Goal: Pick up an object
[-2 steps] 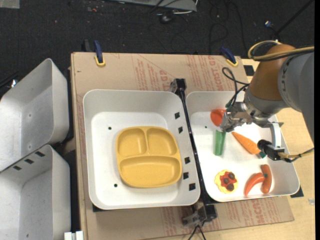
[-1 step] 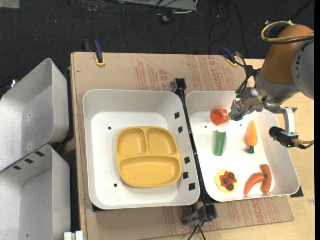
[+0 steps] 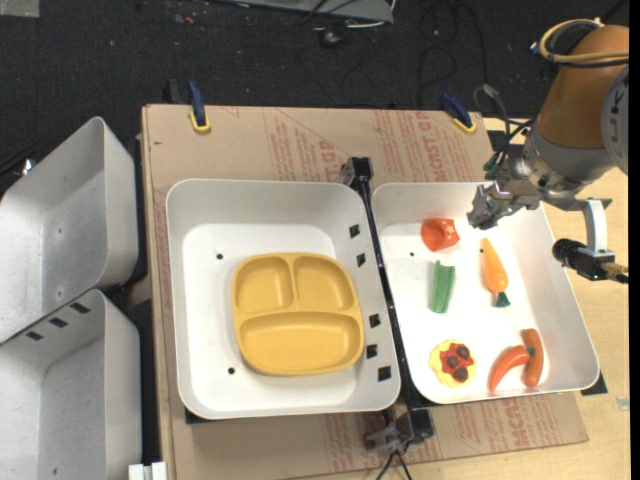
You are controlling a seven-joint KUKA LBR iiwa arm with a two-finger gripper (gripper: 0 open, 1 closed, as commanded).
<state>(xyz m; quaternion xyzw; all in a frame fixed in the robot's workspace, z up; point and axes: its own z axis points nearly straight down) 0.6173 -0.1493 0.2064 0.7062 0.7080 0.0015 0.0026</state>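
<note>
Whether the pincer (image 3: 487, 211) is spread or pressed together cannot be told: it is seen as a small dark mass at the far edge of the right bin (image 3: 570, 313), and nothing is seen held in it. It is carried by the arm (image 3: 580, 108), which reaches in from the right.

No single thing is named by the task, so any item in the right bin may be taken. A red tomato (image 3: 439, 233) lies just left of the pincer and a little nearer. An orange carrot (image 3: 494, 270) lies just near of it. A green pod (image 3: 442, 286) is placed between the tomato and a small yellow pizza (image 3: 453, 360) at the near side. A red pepper (image 3: 508, 368) and a sausage (image 3: 533, 356) lie touching in the near right corner. A yellow divided plate (image 3: 297, 313) is held by the left bin (image 3: 195, 298).

The step in hand is judged to be the approach: the pincer is poised above the far end of the bin, and no item is lifted. For the next move, one target must be settled on, most likely the tomato or the carrot, as these are closest. The pincer must be centred over it, lowered and closed across its narrow width. The tomato's round form may be prone to slipping.
</note>
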